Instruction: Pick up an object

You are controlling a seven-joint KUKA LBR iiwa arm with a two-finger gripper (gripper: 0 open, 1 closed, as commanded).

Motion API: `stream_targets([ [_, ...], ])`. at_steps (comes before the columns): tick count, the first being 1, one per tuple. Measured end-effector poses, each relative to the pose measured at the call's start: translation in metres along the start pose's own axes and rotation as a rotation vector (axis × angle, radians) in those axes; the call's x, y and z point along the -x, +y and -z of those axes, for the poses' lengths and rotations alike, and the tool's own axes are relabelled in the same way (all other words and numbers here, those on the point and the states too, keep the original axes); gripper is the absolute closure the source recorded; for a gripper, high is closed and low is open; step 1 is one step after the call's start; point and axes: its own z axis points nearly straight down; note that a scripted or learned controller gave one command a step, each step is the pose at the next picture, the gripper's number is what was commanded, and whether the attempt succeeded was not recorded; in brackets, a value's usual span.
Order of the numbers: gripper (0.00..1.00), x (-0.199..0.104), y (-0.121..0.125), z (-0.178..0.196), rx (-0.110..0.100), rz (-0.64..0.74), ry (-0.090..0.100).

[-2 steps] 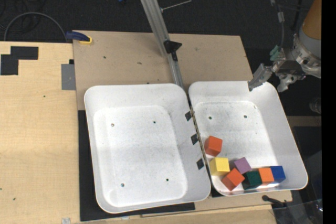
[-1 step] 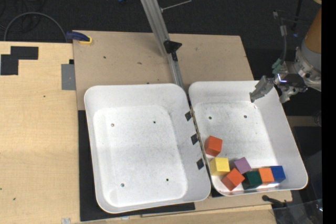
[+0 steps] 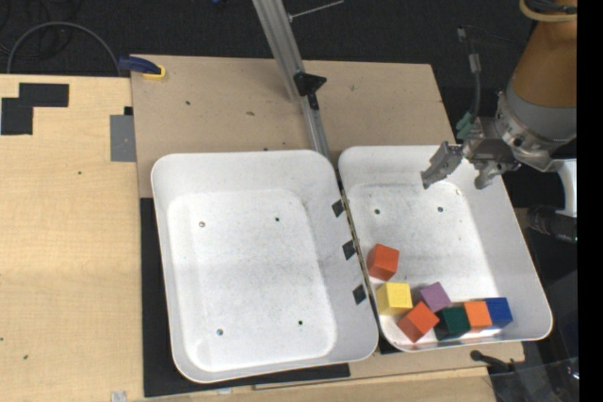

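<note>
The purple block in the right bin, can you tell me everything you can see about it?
The small purple cube-shaped block looks solid and matte, like painted wood or foam. It sits tilted, a corner turned toward the camera, near the front of the right white bin. It is packed in a cluster, touching the yellow block on its left and seemingly the orange-red block just in front.

Bright overhead light, bins [image 3: 247, 167] glaring white; dark surround, perhaps slightly grainy.

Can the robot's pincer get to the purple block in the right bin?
Probably yes. The pincer sits above the right bin's far end, but neighbouring blocks crowd the purple block, so gripping may be tricky.
</note>
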Motion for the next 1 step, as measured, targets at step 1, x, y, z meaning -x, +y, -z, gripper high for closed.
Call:
stream_targets([
  [1,0.0,-0.0675,-0.0182,0.0236,0.003,0.004,0.001],
])
